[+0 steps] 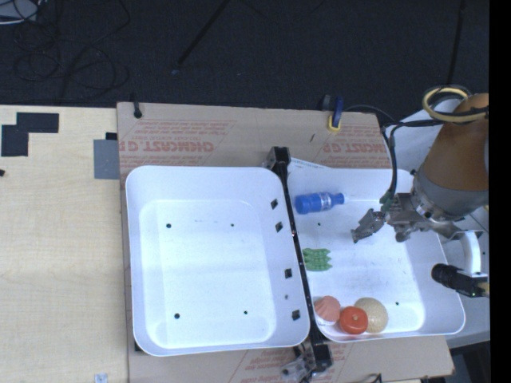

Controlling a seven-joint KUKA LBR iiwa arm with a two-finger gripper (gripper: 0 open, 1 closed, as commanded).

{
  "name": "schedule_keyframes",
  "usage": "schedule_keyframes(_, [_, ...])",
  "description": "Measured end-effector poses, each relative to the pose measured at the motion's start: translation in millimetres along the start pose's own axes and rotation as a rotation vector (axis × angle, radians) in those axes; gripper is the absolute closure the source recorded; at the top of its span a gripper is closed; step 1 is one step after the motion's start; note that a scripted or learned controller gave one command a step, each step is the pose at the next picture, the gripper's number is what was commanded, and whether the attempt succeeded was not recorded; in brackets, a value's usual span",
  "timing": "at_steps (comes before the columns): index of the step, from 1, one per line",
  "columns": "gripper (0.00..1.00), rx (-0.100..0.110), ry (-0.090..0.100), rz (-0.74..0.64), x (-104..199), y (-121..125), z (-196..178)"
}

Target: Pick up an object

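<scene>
Claw (pixel 369 227) of the grey arm (pixel 455 170) hangs over the right bin (pixel 435 313), and from this slant I cannot tell how it is set; nothing shows in its grip. Taking the blue bottle (pixel 318 203) as landmark: it lies on its side against the far left part of the right bin, just beside the black divider (pixel 291 238) that parts the two bins, cap end pointing toward the arm. The claw sits near the bottle on the arm's side and a little toward the camera, apart from it. Nearer the camera than the bottle, still close to the divider, lies a small green piece (pixel 316 259). Well beyond that, in the bin's near corner, three rounded things crowd together and touch: a pink one (pixel 326 307), a red one (pixel 353 320) and a tan one (pixel 373 313). The left bin (pixel 136 214) lies across the divider from the bottle.

The bottle looks like the likeliest target, being closest. Judging by its look, it is light, stiff plastic with a smooth, slippery skin, and being round it may roll toward the divider if nudged. A hold across the middle of the body, square to its long axis, seems safest; the narrow cap end offers less to bear on. The green piece looks small, flat and probably soft, so harder to get under. The clustered round things would likely skid apart when pressed from one side
</scene>
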State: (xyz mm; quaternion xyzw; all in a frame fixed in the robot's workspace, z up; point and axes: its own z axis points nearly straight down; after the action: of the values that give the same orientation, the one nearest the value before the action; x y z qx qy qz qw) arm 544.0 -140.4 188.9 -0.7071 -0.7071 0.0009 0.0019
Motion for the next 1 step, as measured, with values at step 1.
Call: schedule_keyframes(1, [0.0,-0.013,-0.004,0.002,-14.3,-33.6,-124.3])
